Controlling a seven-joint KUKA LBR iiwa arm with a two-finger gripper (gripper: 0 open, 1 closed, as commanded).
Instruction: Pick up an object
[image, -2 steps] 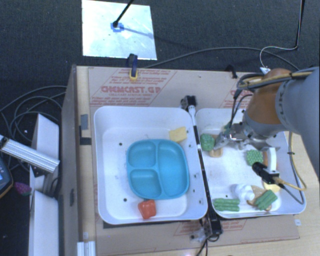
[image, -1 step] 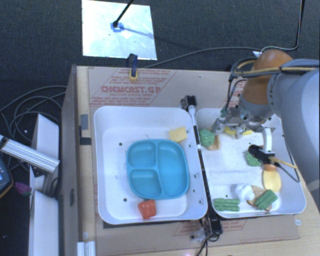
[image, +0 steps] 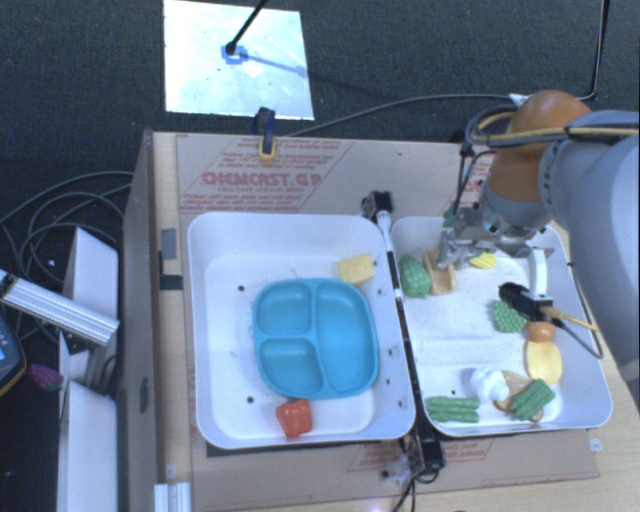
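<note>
Two white bins sit side by side on a tabletop. The end effector (image: 455, 250) hangs low over the right bin's (image: 585, 405) upper left corner; whether it is open or closed cannot be told. Just below it lie a tan piece (image: 440, 276) and a green object (image: 414, 276), apparently ungripped. The left bin (image: 215, 400) holds a blue divided tray (image: 315, 335).

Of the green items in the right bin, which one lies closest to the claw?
The round green piece by the divider, at the bin's upper left, just left of the claw. The other green items lie farther toward the bin's lower right.
</note>
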